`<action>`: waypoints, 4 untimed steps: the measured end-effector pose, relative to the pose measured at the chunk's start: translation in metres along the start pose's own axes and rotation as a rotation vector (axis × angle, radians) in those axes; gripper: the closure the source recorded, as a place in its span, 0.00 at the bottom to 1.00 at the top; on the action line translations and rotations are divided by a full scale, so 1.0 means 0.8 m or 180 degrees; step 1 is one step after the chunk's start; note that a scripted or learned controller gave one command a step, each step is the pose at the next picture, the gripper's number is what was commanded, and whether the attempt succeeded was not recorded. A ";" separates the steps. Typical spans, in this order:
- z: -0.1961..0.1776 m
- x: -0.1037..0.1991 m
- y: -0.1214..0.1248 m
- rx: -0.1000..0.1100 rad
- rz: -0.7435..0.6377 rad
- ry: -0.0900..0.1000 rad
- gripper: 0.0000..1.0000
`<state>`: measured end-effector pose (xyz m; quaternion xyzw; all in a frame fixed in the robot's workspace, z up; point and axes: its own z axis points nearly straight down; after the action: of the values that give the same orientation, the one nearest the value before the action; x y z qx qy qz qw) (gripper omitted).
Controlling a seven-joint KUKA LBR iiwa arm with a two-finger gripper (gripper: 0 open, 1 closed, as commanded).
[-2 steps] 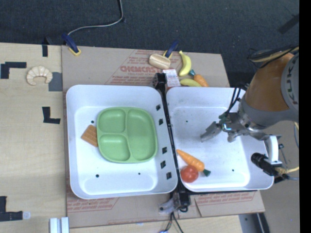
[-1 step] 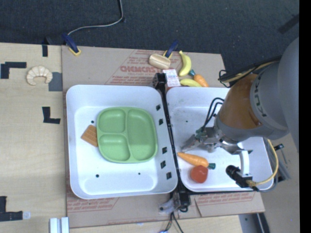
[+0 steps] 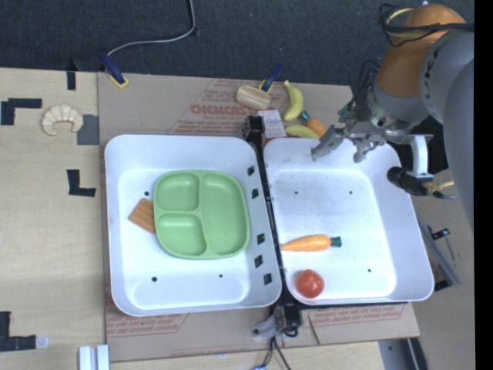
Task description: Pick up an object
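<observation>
Nearest in the right bin (image 3: 400, 241) sits a red tomato (image 3: 310, 283), close to the near rim. Just beyond it lies a carrot (image 3: 308, 243), lengthwise across the floor, its green end pointing right; the two are near each other but apart. In the left bin (image 3: 123, 206) a green divided plate (image 3: 202, 213) lies over a brown cracker-like piece (image 3: 143, 215) that peeks out at its left edge.

Farther off, the gripper (image 3: 344, 145) hangs over the far rim of the right bin, its two fingers spread wide with nothing between them. Behind the bins lie bananas (image 3: 293, 102) and a bread roll (image 3: 253, 95); a croissant (image 3: 62, 119) rests far left on the bench.

The risks, as I judge them: the tomato is round and may roll out of a pinch, and it sits so close to the rim that one finger could strike the wall. The carrot is slim and may skid away if the fingers close along its length.
</observation>
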<state>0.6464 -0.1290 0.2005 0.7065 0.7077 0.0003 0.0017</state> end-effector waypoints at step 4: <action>0.130 0.032 -0.183 -0.0005 0.0009 -0.0002 0.00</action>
<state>0.5000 -0.1040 0.0961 0.7076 0.7066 0.0005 0.0025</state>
